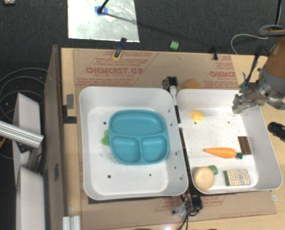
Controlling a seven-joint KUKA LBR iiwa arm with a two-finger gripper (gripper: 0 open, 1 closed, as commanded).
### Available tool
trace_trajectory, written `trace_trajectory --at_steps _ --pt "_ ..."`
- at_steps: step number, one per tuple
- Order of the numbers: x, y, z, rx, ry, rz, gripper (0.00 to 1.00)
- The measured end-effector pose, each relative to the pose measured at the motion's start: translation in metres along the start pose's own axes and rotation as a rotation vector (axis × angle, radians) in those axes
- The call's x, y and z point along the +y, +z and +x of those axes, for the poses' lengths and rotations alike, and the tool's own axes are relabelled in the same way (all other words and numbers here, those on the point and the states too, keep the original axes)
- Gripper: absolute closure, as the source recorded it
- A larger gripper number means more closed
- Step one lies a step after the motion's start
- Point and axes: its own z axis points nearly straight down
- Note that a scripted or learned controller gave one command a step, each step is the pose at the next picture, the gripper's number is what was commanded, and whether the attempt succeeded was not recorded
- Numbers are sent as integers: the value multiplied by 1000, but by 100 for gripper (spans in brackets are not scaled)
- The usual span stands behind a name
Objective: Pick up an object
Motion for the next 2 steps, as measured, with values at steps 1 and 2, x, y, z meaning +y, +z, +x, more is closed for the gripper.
trace_trajectory --at_steps 1,2 --pt "0 7 3 3 -4 7 0" --pt "-3 127 -41 3 1 11 0"
